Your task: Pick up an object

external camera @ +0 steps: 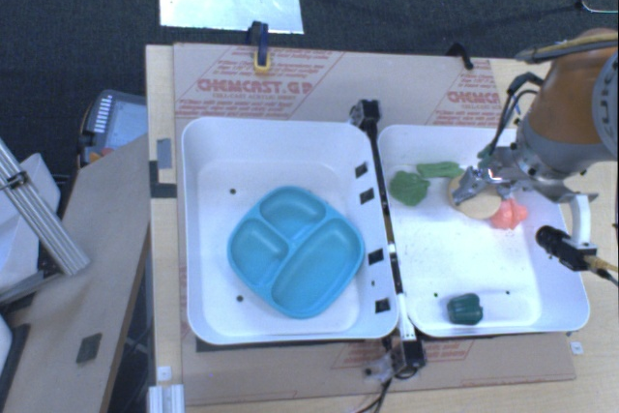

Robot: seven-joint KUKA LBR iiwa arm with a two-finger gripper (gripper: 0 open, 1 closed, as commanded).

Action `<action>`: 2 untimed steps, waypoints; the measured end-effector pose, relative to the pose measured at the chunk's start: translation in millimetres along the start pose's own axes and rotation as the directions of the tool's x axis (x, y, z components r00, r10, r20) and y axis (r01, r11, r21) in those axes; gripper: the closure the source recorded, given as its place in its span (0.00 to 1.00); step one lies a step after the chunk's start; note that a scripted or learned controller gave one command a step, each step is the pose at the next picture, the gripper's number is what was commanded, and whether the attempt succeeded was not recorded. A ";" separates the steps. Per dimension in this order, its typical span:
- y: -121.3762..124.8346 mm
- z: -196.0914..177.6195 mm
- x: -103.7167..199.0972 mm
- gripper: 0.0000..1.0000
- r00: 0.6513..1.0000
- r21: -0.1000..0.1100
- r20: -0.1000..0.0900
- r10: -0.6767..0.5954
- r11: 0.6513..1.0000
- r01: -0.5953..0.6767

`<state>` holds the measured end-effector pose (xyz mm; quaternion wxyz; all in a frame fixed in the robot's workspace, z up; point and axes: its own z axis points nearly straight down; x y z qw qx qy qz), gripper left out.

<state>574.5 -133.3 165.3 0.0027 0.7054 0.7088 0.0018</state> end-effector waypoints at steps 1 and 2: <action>0.4 -46.5 -7.9 1.00 1.000 0.001 0.000 0.001 1.000 -0.001; 2.1 -100.1 -8.1 1.00 1.000 0.000 0.000 -0.001 1.000 0.001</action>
